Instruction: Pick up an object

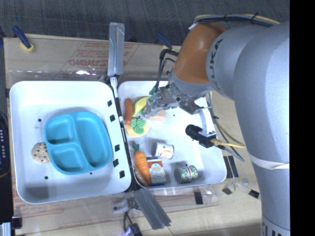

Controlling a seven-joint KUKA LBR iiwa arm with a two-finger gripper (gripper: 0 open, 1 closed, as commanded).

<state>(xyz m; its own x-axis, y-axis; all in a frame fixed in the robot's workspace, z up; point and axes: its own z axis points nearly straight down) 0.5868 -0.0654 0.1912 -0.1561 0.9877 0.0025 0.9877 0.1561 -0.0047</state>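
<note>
Reaching in from the right, my arm bends over the right bin, its orange band above the wrist, and brings my gripper low into the bin's upper left corner. Whether it is wide or narrow I cannot tell from here, and nothing shows as held. The trouble, as I judge it, is crowding: a yellow toy, a pale orange block and a small carrot sit packed against the bin's left wall, just beside my tip, with a green-and-yellow toy below them. Closing here could catch two things at once, or nudge one against the wall so it slips free.
</note>
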